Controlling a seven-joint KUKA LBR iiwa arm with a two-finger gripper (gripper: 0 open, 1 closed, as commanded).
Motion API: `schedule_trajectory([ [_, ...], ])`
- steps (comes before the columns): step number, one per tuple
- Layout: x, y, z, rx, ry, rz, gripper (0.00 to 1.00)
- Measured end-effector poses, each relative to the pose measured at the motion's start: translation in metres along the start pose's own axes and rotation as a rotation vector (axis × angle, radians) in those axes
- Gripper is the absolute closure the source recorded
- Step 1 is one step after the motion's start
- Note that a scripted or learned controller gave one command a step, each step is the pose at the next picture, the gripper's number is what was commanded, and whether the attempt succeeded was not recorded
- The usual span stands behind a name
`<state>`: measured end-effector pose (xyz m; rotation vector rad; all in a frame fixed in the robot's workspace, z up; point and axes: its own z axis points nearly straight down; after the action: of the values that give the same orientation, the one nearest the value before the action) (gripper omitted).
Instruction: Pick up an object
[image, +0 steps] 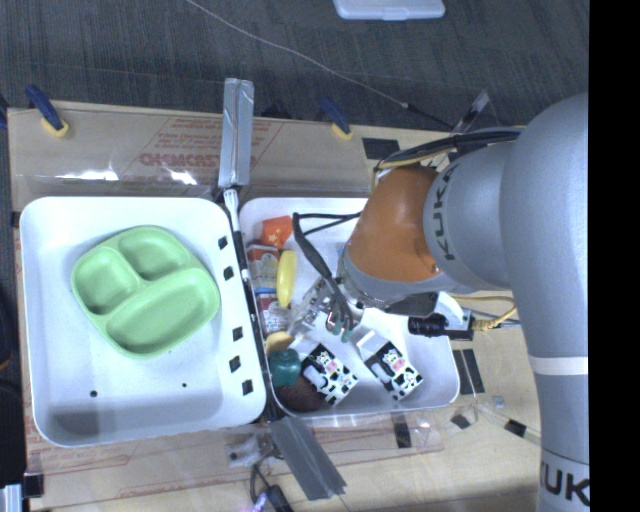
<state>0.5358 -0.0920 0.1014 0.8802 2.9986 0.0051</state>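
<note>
The right bin (440, 385) holds a heap of small objects along its left side. Among them are a yellow banana-shaped piece (287, 278), a red item (277, 232), a dark green object (285, 367) and a brown one (297, 397). My gripper (362, 373) hangs low over the front of this bin, below the orange wrist band. Its two black-and-white patterned fingers (330, 372) are spread apart, with only white bin floor between them. The left finger stands right beside the green and brown objects. The arm hides the bin's right half.
The left bin (40, 330) contains a light green divided plate (147, 288). A grey divider strip (237, 130) runs between the bins at the back. Blue clamps (47, 110) grip the bench's far edge. Cables (480, 320) hang near the wrist.
</note>
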Motion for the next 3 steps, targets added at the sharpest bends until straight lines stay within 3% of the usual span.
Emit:
schedule_trajectory([
  [1, 0.003, -0.001, 0.007, 0.005, 0.009, 0.0, 0.0],
  [2, -0.081, 0.043, 0.011, 0.007, 0.014, -0.121, 0.0],
  [3, -0.082, 0.041, 0.0, 0.012, 0.013, -0.127, 1.0],
])
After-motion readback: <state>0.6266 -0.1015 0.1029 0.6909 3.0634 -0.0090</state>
